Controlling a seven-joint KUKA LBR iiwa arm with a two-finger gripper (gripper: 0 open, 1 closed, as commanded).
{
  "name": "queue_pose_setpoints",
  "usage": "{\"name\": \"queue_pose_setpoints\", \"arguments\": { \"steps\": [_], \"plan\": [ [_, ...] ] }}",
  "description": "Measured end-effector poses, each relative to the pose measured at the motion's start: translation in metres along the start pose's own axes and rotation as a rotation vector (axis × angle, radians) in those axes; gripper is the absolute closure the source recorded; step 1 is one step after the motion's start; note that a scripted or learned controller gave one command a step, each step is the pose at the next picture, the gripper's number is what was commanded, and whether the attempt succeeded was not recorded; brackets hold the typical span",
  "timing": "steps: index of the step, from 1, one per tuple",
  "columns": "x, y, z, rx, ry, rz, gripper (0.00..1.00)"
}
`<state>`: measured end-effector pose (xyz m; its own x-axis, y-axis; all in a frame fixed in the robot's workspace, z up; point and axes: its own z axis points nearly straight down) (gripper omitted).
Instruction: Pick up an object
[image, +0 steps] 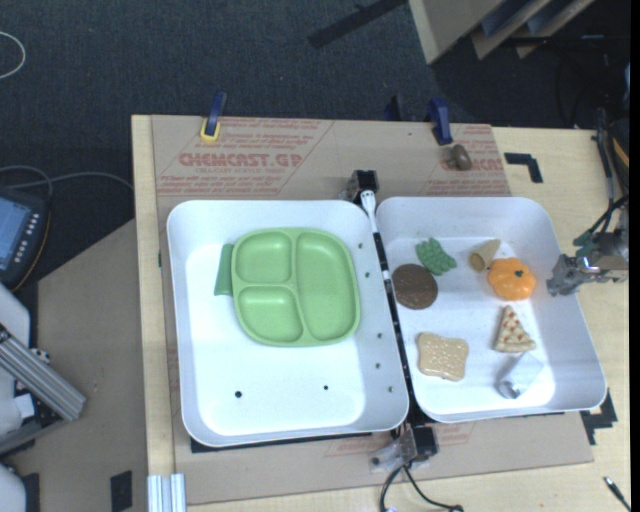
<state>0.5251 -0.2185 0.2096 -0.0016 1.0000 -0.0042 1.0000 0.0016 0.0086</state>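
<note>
At the view's 3 o'clock edge, the gripper (578, 268) sits just outside the right bin's (560, 235) rim, over the bench. It is small and partly cut off; whether anything is gripped, or how it is set, cannot be told.

Two white bins lie side by side. The left bin (200, 350) holds one green divided plate (296, 285) with three compartments, sitting toward the bin's 12 o'clock half.

The right bin holds seven pieces, one of each. An orange fruit (511, 279) lies at about 2 o'clock in the bin, nearest the gripper yet apart from it. A small tan cone-like piece (484, 253) sits just at its 10 o'clock. A green leafy piece (435, 256) and a brown round cookie (414, 285) lie at the bin's 9 to 10 o'clock side. A pizza slice (513, 331), a tan cracker (442, 356) and a grey block (520, 377) fill the 4 to 7 o'clock part.

The cardboard sheet (160, 190) under the bins reads "CHEMCAST" in red.
</note>
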Motion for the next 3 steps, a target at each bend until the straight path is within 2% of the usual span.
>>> {"name": "queue_pose_setpoints", "arguments": {
  "steps": [1,2,3],
  "plan": [
    [0.000,0.001,-0.016,0.004,0.002,0.000,1.00],
    [0.045,0.026,-0.006,0.006,0.003,-0.004,1.00],
    [0.097,0.044,-0.013,0.005,0.004,-0.004,1.00]
  ]
}}
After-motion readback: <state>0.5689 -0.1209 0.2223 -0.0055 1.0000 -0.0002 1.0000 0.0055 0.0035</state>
